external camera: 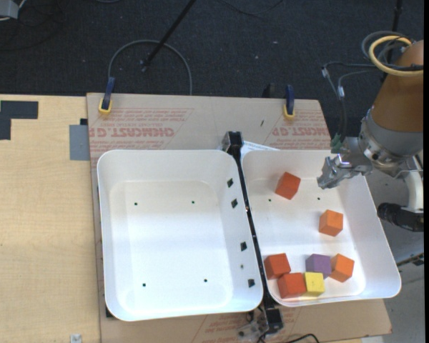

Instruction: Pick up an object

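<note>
A: Blocks, loose, seven counted. All lie in the right bin [386,263]. Taking the divider between the two bins [244,213] as the landmark: one red-orange block [287,185] sits a little way right of it, toward the far end; one orange block [330,222] lies further right, about mid-length; the rest cluster at the near end.

B: Itemise the cluster.

A: Red block [277,265] closest to the divider, a second red block [292,285] just beside it, then a small yellow block [314,284], a purple block [318,264] and an orange block at the cluster's right [342,267]. They appear to touch or nearly touch one another.

B: Gripper [331,172]?

A: It hangs well right of the divider, between the red-orange block and the bin's right wall, apart from both. Nothing is seen between its fingers. Whether they stand wide or narrow, the entry cannot tell; they are too small and dark against the wrist.

B: Handling notes?

A: Judged light, stiff, matte, probably foam or painted wood; unlikely to break. Flat opposed faces suit a two-finger pinch across the sides. The red-orange block stands alone and nearest the gripper, so it looks the easiest take. Cluster pieces offer little finger room; a close there risks nudging neighbours.
</note>
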Robot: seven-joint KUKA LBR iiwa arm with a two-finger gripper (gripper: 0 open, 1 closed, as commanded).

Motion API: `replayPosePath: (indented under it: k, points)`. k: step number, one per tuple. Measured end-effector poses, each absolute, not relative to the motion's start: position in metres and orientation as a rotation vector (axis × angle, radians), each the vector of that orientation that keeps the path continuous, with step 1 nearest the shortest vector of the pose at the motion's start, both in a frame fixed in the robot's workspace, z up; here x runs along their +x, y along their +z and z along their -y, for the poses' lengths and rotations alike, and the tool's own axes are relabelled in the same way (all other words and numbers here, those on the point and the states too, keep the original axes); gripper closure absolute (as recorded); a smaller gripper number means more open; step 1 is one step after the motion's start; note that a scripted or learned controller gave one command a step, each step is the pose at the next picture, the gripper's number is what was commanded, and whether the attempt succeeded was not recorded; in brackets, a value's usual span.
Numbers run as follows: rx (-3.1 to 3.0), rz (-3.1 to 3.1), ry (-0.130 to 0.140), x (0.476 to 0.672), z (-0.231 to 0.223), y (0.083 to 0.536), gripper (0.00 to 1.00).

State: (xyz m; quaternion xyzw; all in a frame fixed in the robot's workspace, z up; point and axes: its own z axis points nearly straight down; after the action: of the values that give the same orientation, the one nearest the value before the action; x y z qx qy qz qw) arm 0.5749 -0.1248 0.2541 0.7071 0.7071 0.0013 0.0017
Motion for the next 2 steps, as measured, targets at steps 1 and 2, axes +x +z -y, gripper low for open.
replayPosePath:
  k: [1,2]
  points:
    - [2.218,-2.226,0.001,0.585,0.064,0.251,1.0]
    - [2.219,-2.226,-0.001,0.598,0.017,0.234,1.0]
